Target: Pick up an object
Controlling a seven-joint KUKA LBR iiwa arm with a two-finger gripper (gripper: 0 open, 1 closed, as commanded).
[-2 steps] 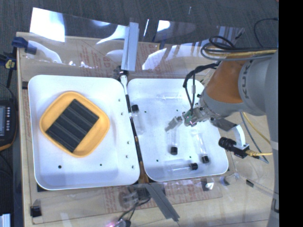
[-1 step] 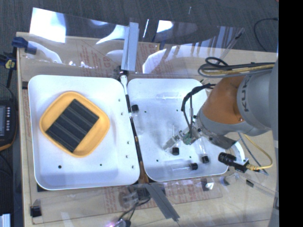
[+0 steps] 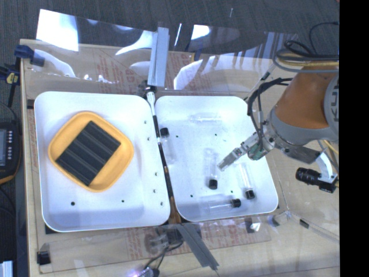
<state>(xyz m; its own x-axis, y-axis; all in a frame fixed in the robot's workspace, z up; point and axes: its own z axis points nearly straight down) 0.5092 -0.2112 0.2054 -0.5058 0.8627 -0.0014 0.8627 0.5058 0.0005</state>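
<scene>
No brand or readable writing showed on anything. The jaws [image 3: 226, 161] hung low over the right bin [image 3: 173, 114], slim metallic fingers drawn together to a narrow tip with nothing between them. Around that tip lay clear plastic tubes with black caps: one tube [image 3: 209, 167] just to its left, another [image 3: 247, 180] just to its right, a third [image 3: 222, 202] nearer the bin's front edge. Far to the left, in the left bin [image 3: 46, 206], sat a rounded-square yellow sponge [image 3: 91, 150] with a dark ribbed top. The counter [image 3: 300, 241] looked pale, taped and glossy.
</scene>
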